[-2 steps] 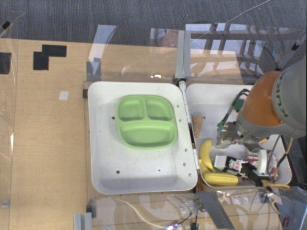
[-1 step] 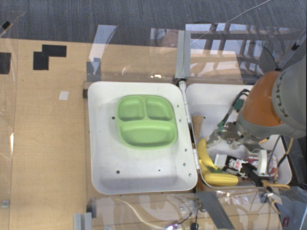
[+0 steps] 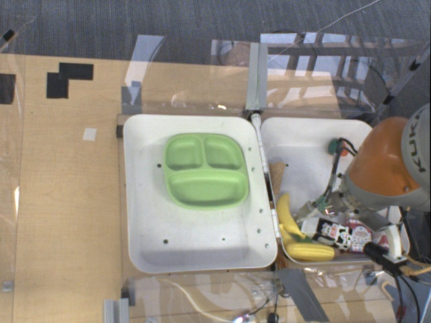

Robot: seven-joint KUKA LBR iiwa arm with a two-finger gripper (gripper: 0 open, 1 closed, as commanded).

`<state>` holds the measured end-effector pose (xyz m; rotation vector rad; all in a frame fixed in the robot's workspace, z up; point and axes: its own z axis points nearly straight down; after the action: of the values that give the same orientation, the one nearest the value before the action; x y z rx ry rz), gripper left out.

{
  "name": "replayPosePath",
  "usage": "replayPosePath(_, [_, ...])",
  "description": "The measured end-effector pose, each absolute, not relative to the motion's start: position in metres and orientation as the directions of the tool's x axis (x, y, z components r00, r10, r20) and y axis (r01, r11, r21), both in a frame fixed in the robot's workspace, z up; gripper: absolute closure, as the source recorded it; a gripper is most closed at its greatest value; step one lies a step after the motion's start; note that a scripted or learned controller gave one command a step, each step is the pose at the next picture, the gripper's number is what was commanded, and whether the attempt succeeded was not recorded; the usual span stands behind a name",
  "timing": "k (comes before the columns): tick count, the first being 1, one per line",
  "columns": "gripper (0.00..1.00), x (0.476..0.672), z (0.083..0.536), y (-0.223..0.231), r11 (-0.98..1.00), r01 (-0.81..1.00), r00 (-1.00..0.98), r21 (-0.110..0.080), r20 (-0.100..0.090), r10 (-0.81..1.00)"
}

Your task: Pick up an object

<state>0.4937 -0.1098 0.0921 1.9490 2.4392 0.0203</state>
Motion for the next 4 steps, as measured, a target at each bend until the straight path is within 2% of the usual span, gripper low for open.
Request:
replayPosePath(1, [0.0,0.493,0.092,-0.146,0.295,0.955,-0.295,0.017,-0.001,0.956])
replayPosePath(2, [0.0,0.534,0.091,-0.105,0.331,0.944,-0.33,0.017,-0.007,0.944])
replayPosePath(3, [0.0,0.587,0.09,-0.106,0.181,0.983,-0.181,0.012,-0.003,0.984])
replayPosePath(4, [0.0,0.601,0.1,-0.183,0.228,0.974,-0.228,0.005,-0.002,0.974])
